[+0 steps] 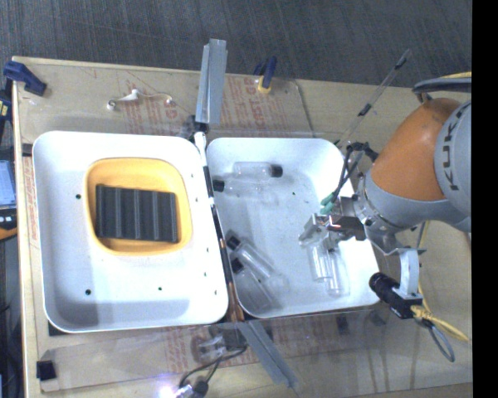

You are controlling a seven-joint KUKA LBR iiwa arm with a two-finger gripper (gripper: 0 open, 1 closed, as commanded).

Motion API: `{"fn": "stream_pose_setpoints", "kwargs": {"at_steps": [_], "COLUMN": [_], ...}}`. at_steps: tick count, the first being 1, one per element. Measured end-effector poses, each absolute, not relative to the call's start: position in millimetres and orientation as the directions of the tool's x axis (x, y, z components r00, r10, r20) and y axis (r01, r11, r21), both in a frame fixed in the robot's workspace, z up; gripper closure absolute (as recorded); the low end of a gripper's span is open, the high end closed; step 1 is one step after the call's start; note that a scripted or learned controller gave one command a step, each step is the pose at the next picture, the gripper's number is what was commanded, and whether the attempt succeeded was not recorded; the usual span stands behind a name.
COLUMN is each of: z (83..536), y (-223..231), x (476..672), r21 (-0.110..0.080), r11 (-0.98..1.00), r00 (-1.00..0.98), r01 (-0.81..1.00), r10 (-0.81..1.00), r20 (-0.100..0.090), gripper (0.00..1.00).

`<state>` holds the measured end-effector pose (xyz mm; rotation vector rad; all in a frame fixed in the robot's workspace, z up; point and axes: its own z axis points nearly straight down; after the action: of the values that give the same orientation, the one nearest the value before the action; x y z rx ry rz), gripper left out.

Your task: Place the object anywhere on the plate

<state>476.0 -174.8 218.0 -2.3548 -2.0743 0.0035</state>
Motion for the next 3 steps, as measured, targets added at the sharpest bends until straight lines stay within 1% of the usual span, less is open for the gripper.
{"fn": "stream_pose_setpoints", "kwargs": {"at_steps": [1, 2, 3], "z": [270, 226, 293], "y": [-143, -110, -35], "x": [527.8, 571.4, 621.6], "r21": [-0.003, -0.005, -0.001], "r11": [-0.025, 0.261, 0.331], "r00": [0.025, -0.261, -0.331], "r01": [1.0, 0.965, 0.943], "r10": [1.0, 0.965, 0.943], "r20": [0.001, 0.003, 0.001], "gripper": [1.0, 1.0, 1.0]}}
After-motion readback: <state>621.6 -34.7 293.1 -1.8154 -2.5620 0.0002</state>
